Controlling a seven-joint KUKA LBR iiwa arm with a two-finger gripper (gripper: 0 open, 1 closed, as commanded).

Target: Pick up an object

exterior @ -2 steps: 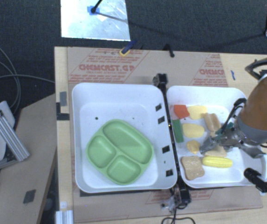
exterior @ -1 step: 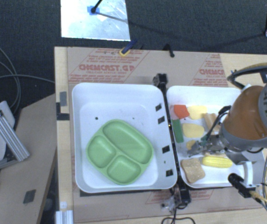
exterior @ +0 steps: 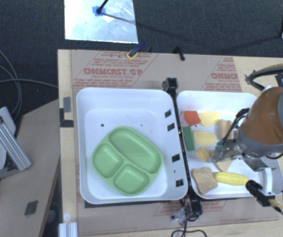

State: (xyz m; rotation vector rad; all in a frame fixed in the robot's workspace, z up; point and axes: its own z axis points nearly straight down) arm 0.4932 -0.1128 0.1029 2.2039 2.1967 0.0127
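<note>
I see the arm (exterior: 272,120) reaching in over the right bin (exterior: 215,97) from the counter's right edge, its orange band sitting above the bin's right side. The gripper (exterior: 222,150) hangs low over the middle of that bin, among the food pieces. I cannot tell from here how the fingers stand, and I cannot see any item between them.

In the right bin I count several things. A red block (exterior: 191,117) lies near the far left corner, with a pale yellow piece (exterior: 209,118) just beside it on the right. A green strip (exterior: 188,139) runs along the bin's left wall, touching or nearly touching a second yellow piece (exterior: 205,138). A tan stick (exterior: 223,128) stands toward the middle, partly behind the gripper. A small yellowish lump (exterior: 202,154) sits just left of the gripper. Along the near edge, a slice of bread (exterior: 204,179) lies at the near left corner, and an ear of corn (exterior: 231,178) lies just to its right, stretching toward the near right corner.

The left bin (exterior: 89,132) holds a green divided plate (exterior: 126,159), lying flat toward the near side, well apart from the arm.

The counter (exterior: 111,68) under both bins is covered by brown printed cardboard.
</note>
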